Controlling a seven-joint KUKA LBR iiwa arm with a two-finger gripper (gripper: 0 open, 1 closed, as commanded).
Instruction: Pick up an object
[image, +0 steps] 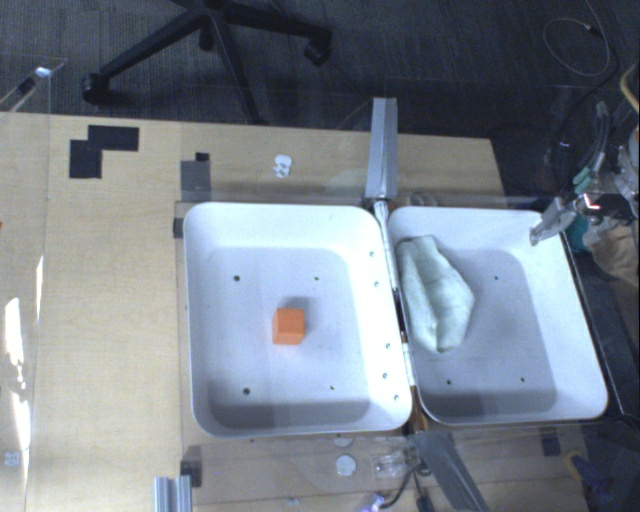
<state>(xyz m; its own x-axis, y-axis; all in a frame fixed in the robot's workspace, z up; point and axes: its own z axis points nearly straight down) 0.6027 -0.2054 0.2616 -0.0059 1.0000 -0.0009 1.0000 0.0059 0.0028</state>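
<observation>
At the right bin's (560, 330) far right corner my pincer (548, 226) hangs with nothing in it, its opening not discernible, while the white cloth (436, 292) lies lengthwise against the left wall and the orange block (289, 326) sits in the left bin (215, 300).

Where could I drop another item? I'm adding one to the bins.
Left bin: bare floor all around the orange cube. Right bin: its right half is bare; the white cloth crowds the side by the divider.
</observation>
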